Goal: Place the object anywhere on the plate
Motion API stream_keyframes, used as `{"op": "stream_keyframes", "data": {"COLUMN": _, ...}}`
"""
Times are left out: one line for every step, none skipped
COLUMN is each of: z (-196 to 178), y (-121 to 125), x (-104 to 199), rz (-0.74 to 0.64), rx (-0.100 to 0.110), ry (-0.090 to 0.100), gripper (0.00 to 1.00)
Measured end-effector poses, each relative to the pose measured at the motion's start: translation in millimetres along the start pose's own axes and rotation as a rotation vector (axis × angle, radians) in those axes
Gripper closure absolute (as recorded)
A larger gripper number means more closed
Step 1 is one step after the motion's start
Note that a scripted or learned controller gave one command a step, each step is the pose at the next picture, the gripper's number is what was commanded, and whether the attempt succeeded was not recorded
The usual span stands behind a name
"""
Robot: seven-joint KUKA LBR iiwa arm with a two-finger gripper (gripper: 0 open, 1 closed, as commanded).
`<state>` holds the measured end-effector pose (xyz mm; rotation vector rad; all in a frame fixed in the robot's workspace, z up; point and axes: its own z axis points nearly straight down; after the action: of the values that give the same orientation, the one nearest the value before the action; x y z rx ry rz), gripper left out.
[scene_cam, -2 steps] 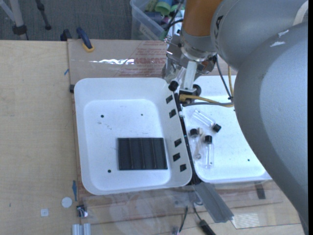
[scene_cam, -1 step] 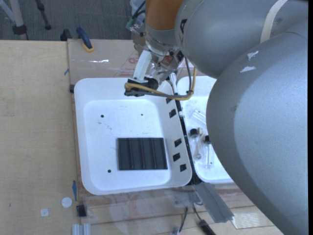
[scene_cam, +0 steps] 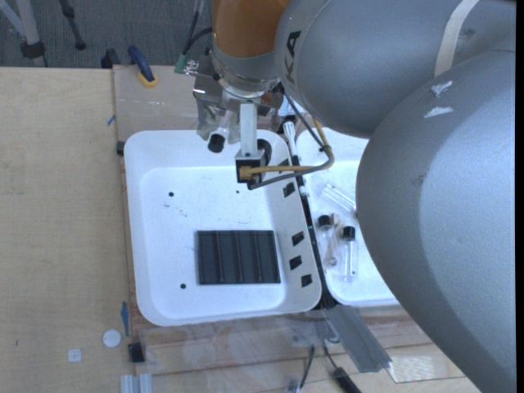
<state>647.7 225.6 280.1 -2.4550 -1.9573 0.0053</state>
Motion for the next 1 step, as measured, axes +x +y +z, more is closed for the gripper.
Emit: {"op": "stream_keyframes", "data": {"z": -44.8, "y": -1.8, "x": 0.2, "rz": -0.257, "rx": -0.008, "ry": 0.002, "gripper": 1.00}}
